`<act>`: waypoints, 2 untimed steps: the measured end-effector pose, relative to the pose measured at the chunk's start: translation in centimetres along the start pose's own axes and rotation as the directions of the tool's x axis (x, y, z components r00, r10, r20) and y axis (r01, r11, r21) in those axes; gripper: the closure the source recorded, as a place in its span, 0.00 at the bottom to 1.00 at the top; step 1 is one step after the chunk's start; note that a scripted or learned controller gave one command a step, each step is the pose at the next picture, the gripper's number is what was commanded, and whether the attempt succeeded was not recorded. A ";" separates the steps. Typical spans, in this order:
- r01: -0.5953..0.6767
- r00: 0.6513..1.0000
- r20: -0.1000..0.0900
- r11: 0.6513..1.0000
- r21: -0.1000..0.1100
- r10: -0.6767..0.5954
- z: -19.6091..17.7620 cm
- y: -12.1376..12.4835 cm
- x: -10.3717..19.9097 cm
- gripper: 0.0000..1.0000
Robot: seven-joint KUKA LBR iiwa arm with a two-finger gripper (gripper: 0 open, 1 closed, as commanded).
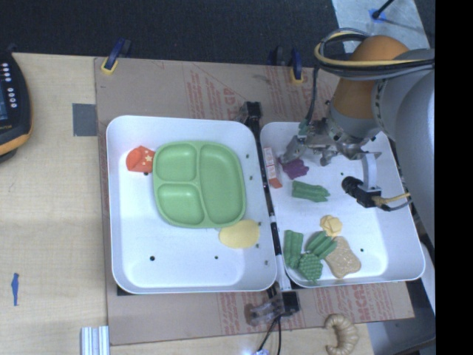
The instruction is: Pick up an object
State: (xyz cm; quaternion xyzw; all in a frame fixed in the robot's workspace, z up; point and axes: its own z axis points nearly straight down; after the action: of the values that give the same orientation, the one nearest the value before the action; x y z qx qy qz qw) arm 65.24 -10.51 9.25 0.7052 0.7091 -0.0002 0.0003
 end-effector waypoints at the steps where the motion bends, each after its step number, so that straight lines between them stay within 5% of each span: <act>1: 0.000 1.000 0.000 1.000 0.000 0.000 0.0 0.4 0.2 0.00; 2: -0.003 1.000 0.000 1.000 0.007 0.003 0.1 -1.4 0.8 0.00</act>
State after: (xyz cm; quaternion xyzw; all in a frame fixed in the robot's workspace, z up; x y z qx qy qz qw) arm 63.84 -9.67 9.17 0.7061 0.7081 -0.0026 -0.0022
